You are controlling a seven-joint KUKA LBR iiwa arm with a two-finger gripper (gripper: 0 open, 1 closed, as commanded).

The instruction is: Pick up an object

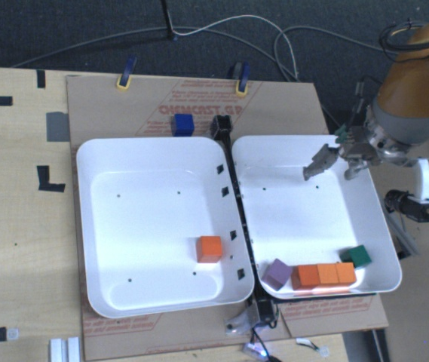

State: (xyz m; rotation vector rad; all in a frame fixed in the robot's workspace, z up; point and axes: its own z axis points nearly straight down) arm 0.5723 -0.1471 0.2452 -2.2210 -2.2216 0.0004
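Observation:
My gripper (330, 170) hangs over the upper right part of the right bin (289, 148), fingers spread and nothing between them. Along that bin's near edge lie a purple block (277, 274), a row of orange blocks (323, 276) and a green block (358, 256), all well below the gripper. In the left bin (124, 157) a single orange cube (209, 249) sits near the lower right corner.
A blue cube (183, 124) rests on the cardboard just behind the left bin. A black divider with clips (233, 202) runs between the bins. Cables (274, 36) trail across the dark floor at the back.

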